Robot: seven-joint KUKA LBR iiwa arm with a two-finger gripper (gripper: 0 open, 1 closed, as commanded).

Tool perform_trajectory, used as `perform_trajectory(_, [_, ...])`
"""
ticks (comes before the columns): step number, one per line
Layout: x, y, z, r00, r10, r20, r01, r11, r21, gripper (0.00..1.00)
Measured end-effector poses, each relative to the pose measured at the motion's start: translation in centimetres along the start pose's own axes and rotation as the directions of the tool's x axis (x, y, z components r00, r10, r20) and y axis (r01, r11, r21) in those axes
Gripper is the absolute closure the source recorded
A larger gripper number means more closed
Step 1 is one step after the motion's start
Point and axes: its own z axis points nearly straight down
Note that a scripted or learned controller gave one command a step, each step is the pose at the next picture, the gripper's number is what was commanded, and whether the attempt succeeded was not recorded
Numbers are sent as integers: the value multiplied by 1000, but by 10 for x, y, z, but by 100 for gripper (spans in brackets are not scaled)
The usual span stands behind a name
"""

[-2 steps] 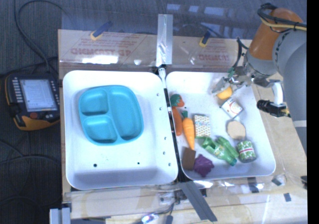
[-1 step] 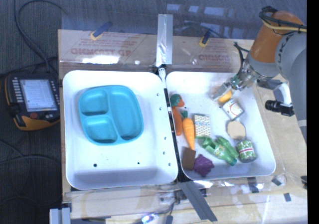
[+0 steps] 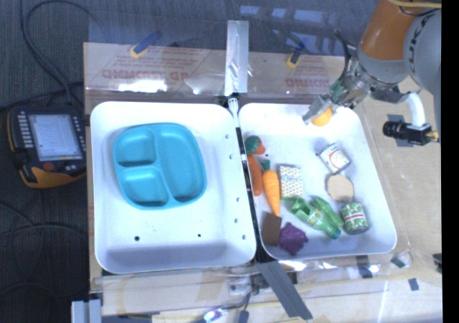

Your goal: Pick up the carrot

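While your gripper point(image 3: 324, 110) hangs far-right over a yellow piece point(image 3: 323, 116), grip unreadable, swing near-left to the carrot point(image 3: 271, 190) by the bin divider point(image 3: 244, 171).

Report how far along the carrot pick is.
Done: nothing visible yet. The orange carrot lies flat in the right white bin, near its left wall beside the boxed snack. In hand: the two-finger gripper is at that bin's far rim with a yellow-orange piece at its tip, well away from the carrot. Left: reach the carrot, grip it, lift it.
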Motion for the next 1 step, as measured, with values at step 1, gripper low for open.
perform_trajectory(1, [44,15,84,967,253,-1,-253,967,3,100])
